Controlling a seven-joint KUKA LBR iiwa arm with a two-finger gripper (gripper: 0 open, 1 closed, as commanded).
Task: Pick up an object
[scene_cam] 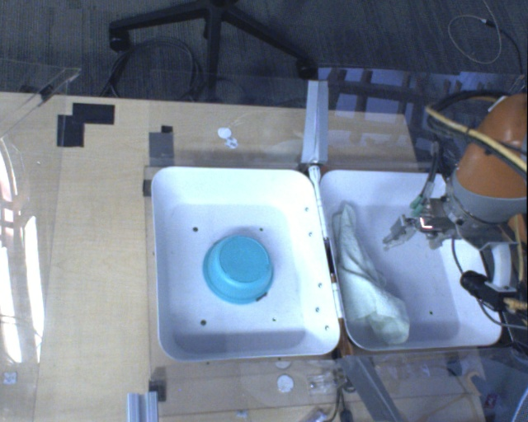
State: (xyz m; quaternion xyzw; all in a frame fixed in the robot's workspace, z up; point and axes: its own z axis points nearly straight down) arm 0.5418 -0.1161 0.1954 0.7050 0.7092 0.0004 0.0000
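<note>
Over the right-hand shallow white bin [429, 325] my jaws [398, 234] hang, reaching in from the right side of the camera view on my grey arm with its orange band [495, 152]. They are parted and grasp nothing; the white floor of the bin shows between and beneath the tips. Just to their left, apart from them, lies a long, pale, crumpled cloth bundle [365, 280], stretched along the bin's left wall from near the upper middle down to the lower corner, its lower end thicker and faintly greenish.

Beside this bin, touching it along a shared edge, sits the left-hand shallow white bin [190, 330]. Near its middle rests a round light-blue plastic bowl [239, 269], turned upside down as far as I can judge, well apart from me.

Both bins stand on a light wooden worktop [91, 247]. A grey metal bar [314, 124] runs back from the seam between the bins. On the dark carpet beyond the worktop stands a black stand with splayed legs [216, 25].
</note>
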